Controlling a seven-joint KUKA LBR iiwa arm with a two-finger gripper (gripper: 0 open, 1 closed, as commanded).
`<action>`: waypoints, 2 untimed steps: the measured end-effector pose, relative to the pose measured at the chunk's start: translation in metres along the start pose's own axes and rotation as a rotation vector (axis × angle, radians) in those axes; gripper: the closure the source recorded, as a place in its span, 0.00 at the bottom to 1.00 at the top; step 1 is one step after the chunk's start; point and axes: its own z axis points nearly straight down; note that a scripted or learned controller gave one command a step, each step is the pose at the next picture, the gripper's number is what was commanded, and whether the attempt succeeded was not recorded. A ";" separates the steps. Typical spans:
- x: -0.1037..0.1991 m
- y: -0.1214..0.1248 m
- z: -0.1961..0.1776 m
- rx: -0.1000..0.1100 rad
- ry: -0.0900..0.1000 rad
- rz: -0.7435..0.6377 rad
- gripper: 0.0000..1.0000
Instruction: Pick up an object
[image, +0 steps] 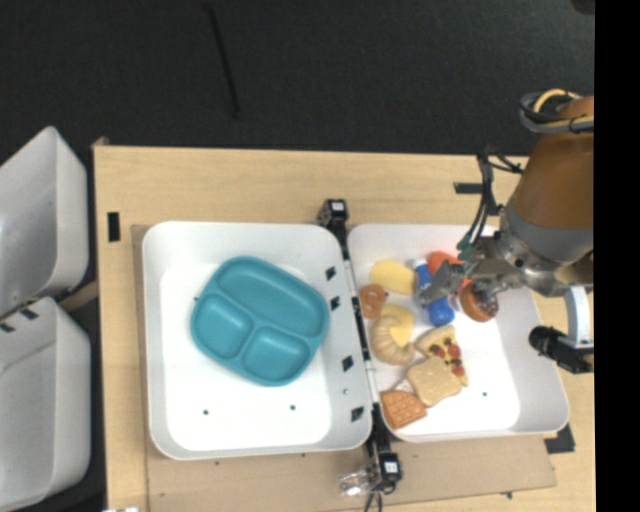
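a: where do we see the hand (452, 283)?
b: low in the right bin (520, 400), above the toy food. whether it is apart or together, we cannot tell.
a: and the objects?
b: a yellow piece (392, 276) lies near the divider, a blue piece (440, 311) just beside the hand, a croissant (392, 338), a pizza slice (444, 347), toast (433, 380) and a waffle (402, 407) nearer the front. in the left bin (170, 400) we see 1 teal divided plate (260, 320). both bins rest on the surface (250, 180).
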 end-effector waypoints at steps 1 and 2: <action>0.000 0.002 -0.005 -0.010 -0.002 -0.004 0.00; 0.005 0.003 0.061 -0.004 -0.001 -0.001 0.00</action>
